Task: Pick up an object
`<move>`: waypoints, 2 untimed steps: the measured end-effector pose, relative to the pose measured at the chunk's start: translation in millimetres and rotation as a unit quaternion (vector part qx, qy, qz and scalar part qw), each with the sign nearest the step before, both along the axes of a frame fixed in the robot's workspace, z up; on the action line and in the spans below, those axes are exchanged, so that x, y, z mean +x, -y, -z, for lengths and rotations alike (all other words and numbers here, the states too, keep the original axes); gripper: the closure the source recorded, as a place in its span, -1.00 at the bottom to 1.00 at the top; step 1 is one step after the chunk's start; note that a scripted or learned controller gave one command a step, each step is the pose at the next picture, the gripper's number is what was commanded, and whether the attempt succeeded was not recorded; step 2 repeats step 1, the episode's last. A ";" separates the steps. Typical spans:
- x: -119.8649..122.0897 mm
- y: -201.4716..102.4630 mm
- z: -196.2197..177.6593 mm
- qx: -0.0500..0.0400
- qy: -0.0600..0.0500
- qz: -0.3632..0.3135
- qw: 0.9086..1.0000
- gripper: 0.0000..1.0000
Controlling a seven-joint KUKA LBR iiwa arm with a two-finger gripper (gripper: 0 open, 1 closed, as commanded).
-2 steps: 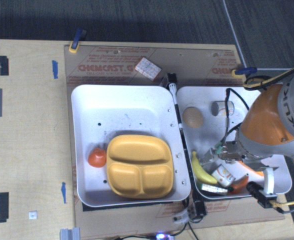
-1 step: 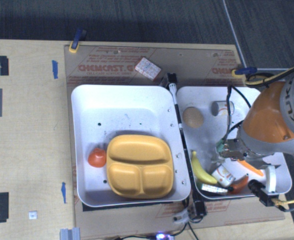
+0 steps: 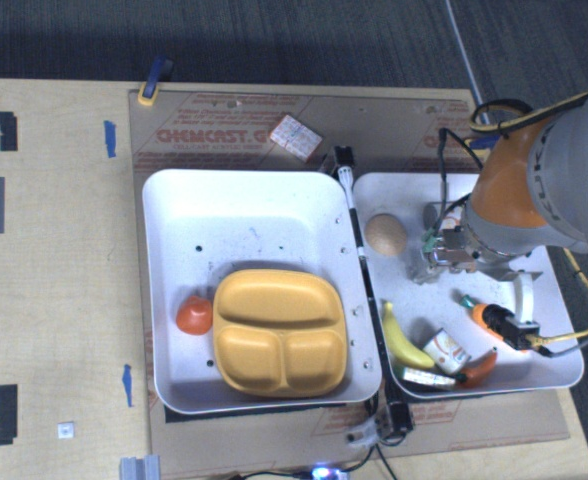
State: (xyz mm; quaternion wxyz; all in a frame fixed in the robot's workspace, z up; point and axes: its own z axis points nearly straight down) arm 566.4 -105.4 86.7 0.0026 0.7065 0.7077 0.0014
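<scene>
The gripper [image 3: 436, 258] is seen lowered into the right bin [image 3: 564, 373], just right of a tan ball [image 3: 385, 234]; whether it is open cannot be told. A banana [image 3: 404, 340] and a small bottle [image 3: 448, 350] lie nearer the front. A yellow tray [image 3: 279, 330] and an orange ball [image 3: 195, 315] rest in the left bin [image 3: 244, 203].

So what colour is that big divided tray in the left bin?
Yellow tray, seen in the camera view.
</scene>
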 end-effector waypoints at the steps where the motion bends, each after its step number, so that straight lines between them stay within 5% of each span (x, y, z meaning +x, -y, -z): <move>1: -0.7 -0.3 0.7 0.000 -0.001 0.000 1.000 -1.00; 2: -0.7 -0.3 0.7 0.000 -0.001 0.000 1.000 -1.00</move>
